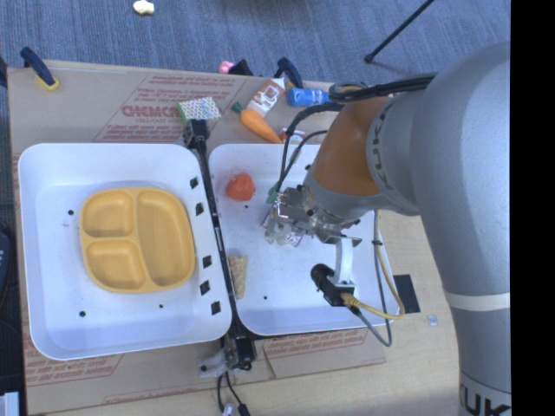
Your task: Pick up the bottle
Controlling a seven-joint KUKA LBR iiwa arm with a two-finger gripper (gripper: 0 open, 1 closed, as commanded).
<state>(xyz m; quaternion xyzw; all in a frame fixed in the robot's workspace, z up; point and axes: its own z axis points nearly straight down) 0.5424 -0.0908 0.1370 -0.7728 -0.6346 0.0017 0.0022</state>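
Cardboard covers the desk [104,115], with blue-grey carpet [260,16] across the frame's top. The bottle [267,96] lies top centre, outside both bins. The pincer [282,228] hangs mid-frame; whether it is open or closed I cannot tell.

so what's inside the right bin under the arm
In the right bin lie a red piece and a tan waffle-like piece, with the gripper low over its floor. The arm covers the bin's right part, so anything there is hidden.
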